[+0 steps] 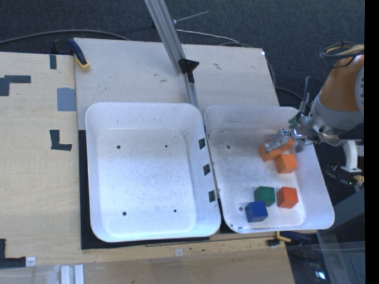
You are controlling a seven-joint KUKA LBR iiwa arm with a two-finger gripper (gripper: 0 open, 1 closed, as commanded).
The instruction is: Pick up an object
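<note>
Two white bins (148,114), smooth plastic, speckled with dark scuffs. Matt blocks: orange (286,163), green (265,194), blue (256,211). Pale wood-grain counter (35,194) with a scuffed off-white board (130,70). Ribbed bright-metal rail (163,22). Dark rough carpet (249,10).

Robotics lab, by every sign: plywood bench (35,176) marked with grey tape, two shallow white bins (148,170) side by side, aluminium strut (166,25) slanting over the far edge, loose cables (35,37) on dark carpet (266,10).
</note>
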